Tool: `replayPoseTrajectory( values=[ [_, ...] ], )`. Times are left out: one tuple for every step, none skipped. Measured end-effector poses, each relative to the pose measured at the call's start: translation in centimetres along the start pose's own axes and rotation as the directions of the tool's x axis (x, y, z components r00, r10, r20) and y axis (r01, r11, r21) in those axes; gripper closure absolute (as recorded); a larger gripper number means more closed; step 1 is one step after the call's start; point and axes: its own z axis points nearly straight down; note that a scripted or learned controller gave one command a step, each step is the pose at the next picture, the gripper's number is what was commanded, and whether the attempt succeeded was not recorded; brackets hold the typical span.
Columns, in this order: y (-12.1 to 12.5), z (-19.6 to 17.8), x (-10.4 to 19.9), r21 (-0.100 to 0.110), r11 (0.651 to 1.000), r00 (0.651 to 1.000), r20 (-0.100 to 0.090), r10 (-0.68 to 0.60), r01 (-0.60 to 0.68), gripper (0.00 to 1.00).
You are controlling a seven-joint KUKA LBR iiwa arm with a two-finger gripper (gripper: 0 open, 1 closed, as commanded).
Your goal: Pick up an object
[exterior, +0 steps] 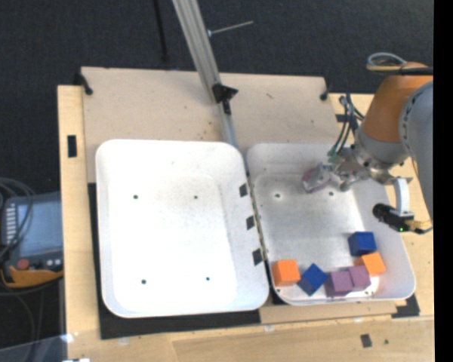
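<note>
My gripper (315,179) hangs over the upper middle of the right bin (302,225), reaching in from the right on the grey arm with its orange band (389,111). Several small blocks lie along that bin's near edge, well below the gripper. An orange block (286,271) and a blue block (312,278) sit at the left. Two purple blocks (347,280) lie side by side in the middle. Another orange block (374,263) and a blue block (362,243) sit to the right. A blurred pale pinkish shape shows at the gripper's tip.
The left bin (174,225) stands beside the right one. A slanted metal pole (204,59) rises behind the bins. A control pendant (30,240) with cables lies off the bench at the far left.
</note>
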Motion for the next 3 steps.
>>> replayPoseTrajectory(
  values=[
    [-0.3, -1.0, -0.1, 0.015, 1.000, 1.000, -0.001, -0.003, 0.003, 1.00],
    [0.3, -7.3, -0.7, -0.004, 1.000, 1.000, 0.000, 0.001, -0.001, 1.00],
    [0.1, -12.2, -0.2, -0.004, 1.000, 1.000, -0.001, 0.001, -0.001, 1.00]
  ],
)
